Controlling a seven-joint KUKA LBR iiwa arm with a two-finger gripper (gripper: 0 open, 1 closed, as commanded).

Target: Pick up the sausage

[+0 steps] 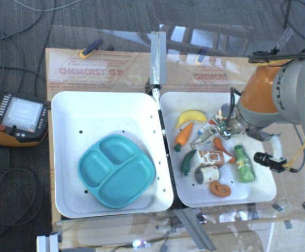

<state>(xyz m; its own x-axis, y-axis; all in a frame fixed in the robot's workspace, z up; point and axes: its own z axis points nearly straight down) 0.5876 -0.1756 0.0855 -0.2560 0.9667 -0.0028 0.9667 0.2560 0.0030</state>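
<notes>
end effector (222, 126) grip state unclear | above right bin (257, 196) clutter | sausage (223, 148) mid-bin, crowded

Even, bright overhead light. White bins (105, 104) near overexposed, soft shadows only. Glare patches on clear sheet (194, 38) at top. Slight softness overall; small items in right bin poorly resolved.
</notes>
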